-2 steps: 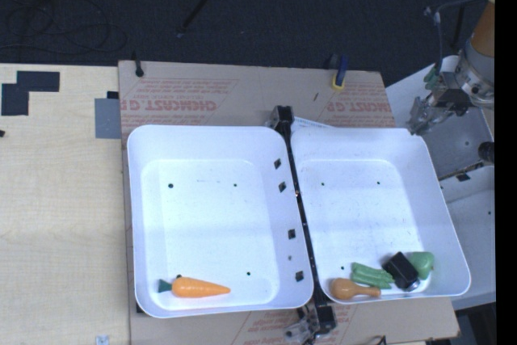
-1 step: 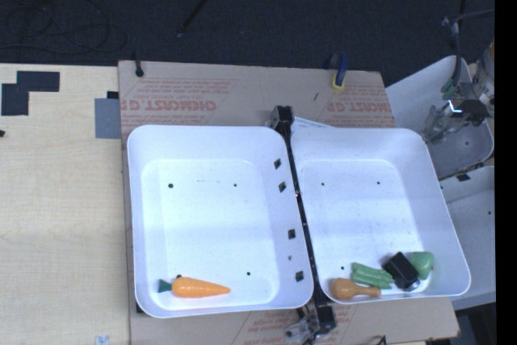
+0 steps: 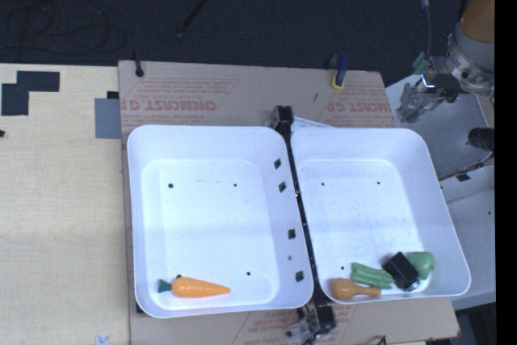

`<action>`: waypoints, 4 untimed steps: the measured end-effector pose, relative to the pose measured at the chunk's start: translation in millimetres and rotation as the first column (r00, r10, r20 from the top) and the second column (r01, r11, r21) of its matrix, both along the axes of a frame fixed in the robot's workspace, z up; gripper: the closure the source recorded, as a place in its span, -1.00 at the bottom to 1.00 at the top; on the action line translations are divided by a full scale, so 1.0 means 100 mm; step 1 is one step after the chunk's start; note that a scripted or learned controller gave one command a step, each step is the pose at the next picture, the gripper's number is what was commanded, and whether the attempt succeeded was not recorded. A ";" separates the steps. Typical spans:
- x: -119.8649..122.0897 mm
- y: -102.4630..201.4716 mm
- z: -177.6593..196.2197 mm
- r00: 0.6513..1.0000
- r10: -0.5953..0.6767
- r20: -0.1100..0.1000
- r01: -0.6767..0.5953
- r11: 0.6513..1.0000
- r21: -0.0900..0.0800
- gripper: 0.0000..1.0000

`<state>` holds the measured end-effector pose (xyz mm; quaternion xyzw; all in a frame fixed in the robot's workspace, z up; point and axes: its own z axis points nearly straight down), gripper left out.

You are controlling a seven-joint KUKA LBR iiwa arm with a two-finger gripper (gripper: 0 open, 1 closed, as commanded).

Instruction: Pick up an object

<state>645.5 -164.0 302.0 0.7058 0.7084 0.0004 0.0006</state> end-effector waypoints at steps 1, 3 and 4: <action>-0.16 -0.28 -0.07 1.000 -0.006 -0.005 0.006 1.000 0.000 1.00; -0.59 -0.31 0.42 1.000 -0.006 -0.005 0.006 1.000 0.000 1.00; -0.72 -0.49 0.16 1.000 -0.006 -0.006 0.006 1.000 0.000 1.00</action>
